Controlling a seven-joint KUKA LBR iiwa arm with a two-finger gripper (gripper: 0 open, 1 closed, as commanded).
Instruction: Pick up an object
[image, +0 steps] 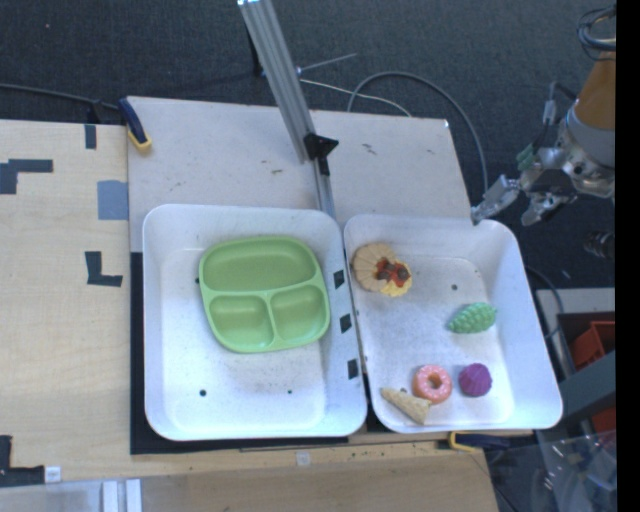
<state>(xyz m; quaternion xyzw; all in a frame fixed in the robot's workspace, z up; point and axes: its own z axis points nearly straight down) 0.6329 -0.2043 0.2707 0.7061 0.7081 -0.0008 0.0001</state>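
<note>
A: Toy foods, five, all in the right bin, camera view. Flat round biscuit with red and yellow bumps at 10 o'clock of that bin. Knobbly green leafy piece at 3 o'clock. Pink ring donut at 6 o'clock, tan wedge touching it on the 7 o'clock side, smooth purple ball just beside it at 5 o'clock.

B: Room around them?

A: Bare speckled floor in the bin's middle, well apart from every piece. Wedge close against the near rim. Green piece near the right wall. Biscuit near the left wall.

B: Gripper?

A: Above the right bin's 1 o'clock corner, at the rim. Fingers spread apart, nothing between them. Well apart from all five toys.

B: Left bin?

A: Shallow, white, rounded corners, same as its neighbour, walls touching along the middle. Holds a glossy green plate with three compartments, set toward 12 o'clock. Bare floor from 5 to 7 o'clock.

B: Beyond the bins?

A: Slanted metal pole at 12 o'clock, thin cable looping at 1 o'clock.
</note>
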